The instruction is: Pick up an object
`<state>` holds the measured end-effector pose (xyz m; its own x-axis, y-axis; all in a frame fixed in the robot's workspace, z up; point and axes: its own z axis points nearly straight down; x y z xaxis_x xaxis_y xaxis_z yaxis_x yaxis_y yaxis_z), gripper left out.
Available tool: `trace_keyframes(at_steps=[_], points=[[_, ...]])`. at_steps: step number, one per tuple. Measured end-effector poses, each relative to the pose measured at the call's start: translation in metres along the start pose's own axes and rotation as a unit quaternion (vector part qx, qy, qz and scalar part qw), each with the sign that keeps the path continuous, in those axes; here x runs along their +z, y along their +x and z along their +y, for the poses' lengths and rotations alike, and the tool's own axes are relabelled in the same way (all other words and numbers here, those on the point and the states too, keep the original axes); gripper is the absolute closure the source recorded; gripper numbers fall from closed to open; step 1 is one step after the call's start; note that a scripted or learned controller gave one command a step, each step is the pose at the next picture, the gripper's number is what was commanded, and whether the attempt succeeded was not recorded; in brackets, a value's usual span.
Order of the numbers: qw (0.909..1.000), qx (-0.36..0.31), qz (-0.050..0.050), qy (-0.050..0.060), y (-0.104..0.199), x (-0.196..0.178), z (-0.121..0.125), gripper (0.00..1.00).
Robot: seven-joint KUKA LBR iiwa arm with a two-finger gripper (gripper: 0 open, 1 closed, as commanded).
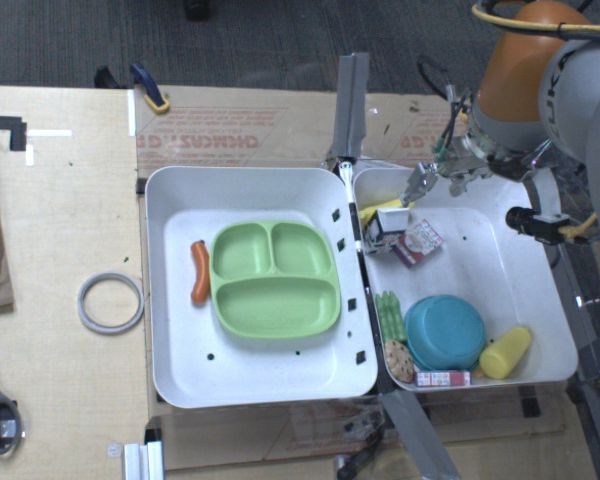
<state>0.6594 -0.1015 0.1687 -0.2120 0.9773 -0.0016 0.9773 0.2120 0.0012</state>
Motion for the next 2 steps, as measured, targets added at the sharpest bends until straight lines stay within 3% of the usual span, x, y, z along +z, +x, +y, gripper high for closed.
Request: trace_keyframes(at_steps=[1, 2], points=[[0.9998, -0.021, 0.000, 0.000, -0.020, 0.077, -0.005, 0.00], [0.9872, 0.160, 0.001, 0.002, 0.000, 0.067, -0.053, 0.00]])
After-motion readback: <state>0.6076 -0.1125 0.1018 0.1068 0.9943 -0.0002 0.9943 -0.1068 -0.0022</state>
